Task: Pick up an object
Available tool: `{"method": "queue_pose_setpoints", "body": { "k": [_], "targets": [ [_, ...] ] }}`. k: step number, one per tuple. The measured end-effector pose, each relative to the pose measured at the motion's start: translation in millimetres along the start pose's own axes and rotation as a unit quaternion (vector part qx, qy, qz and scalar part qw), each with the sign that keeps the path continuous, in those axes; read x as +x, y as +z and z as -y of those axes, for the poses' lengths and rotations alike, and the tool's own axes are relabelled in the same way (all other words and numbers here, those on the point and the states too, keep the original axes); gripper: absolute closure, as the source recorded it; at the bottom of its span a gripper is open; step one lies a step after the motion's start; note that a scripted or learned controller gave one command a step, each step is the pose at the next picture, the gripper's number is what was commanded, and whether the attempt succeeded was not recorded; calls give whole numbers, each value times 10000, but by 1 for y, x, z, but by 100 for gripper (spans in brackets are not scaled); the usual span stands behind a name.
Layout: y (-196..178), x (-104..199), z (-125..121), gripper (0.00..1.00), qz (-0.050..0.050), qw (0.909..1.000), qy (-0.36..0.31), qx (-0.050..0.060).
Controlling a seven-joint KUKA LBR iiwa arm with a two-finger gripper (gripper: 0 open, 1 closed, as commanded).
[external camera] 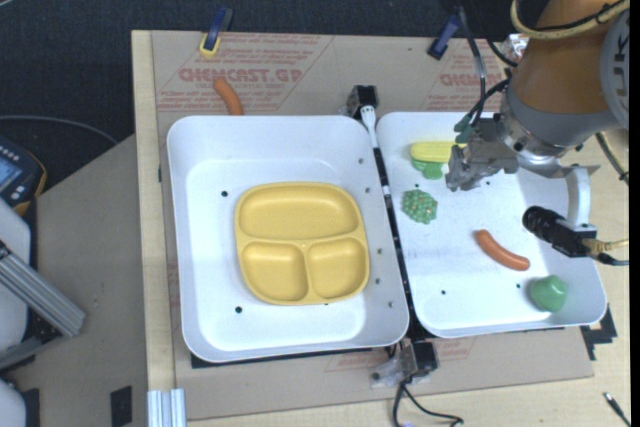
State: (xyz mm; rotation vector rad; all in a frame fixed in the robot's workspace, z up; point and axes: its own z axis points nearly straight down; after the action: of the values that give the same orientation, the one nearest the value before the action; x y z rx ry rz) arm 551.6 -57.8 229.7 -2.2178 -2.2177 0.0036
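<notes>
- Currently, gripper [462, 177] is hanging over the right bin [440, 300], upper-left area; grey arm w/ orange band is coming in from the right.
- Jaws: state can't be told, too small and dark from this angle; nothing is seen lying between them.
- Yellow corn piece [432, 152] is lying just beyond the jaws, up and to their left, close beside; a small green bit is sitting at its lower edge.
- Green knobbly item [420, 206] is lying just below-left of the jaws, near but apart.
- Orange-red sausage [501, 250] is lying below-right of the jaws, apart.
- Green rounded item [548, 293] is sitting well apart from the jaws, at the bin's lower-right corner.
- Left bin [200, 155] is holding a yellow divided tray [300, 242], three compartments, well left of the jaws.
- Outside bins: another orange sausage [228, 96] is lying on the board beyond the left bin.
</notes>
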Motion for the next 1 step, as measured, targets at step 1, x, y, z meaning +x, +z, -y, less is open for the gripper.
{"method": "queue_pose_setpoints", "body": {
  "k": [1],
  "targets": [
    [-6,41,37,100,-3,10000,-19,-4]
  ]
}}
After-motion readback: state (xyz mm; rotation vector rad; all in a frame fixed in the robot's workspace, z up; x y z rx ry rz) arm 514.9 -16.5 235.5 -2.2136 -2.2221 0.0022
